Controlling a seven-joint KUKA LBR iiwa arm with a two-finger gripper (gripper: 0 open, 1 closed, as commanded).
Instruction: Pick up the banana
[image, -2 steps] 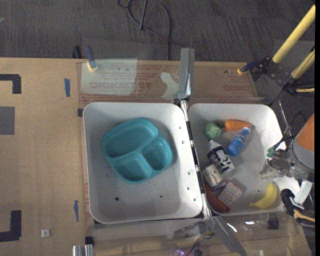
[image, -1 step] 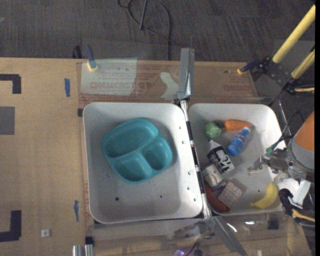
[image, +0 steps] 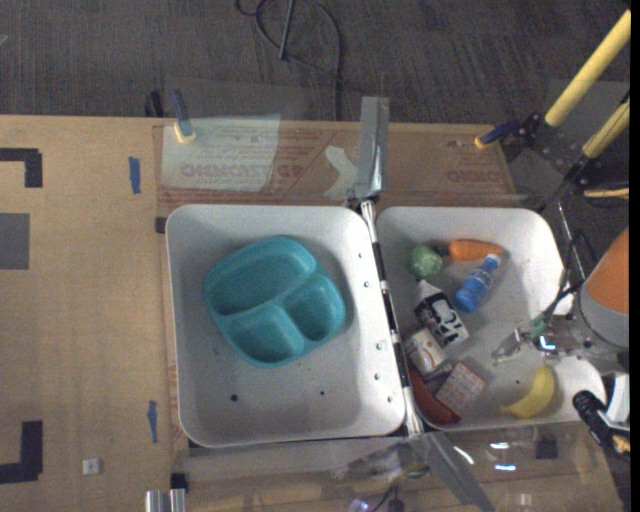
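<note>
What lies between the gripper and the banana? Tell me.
In the camera view, bare white bin floor separates the gripper from the banana just below it.

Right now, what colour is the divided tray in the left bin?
Teal, plain; the tray shows in the camera view.

The arm (image: 612, 290) is cut off by the frame edge at three o'clock, leaving its orange band partly seen. The tool (image: 512, 345) is small and blurred; finger state indeterminable. A red item (image: 432, 402) at five o'clock in the right bin (image: 540, 228) lies partly under a small box (image: 459, 386); identity unclear. Bottle (image: 441, 313) label illegible.
</note>
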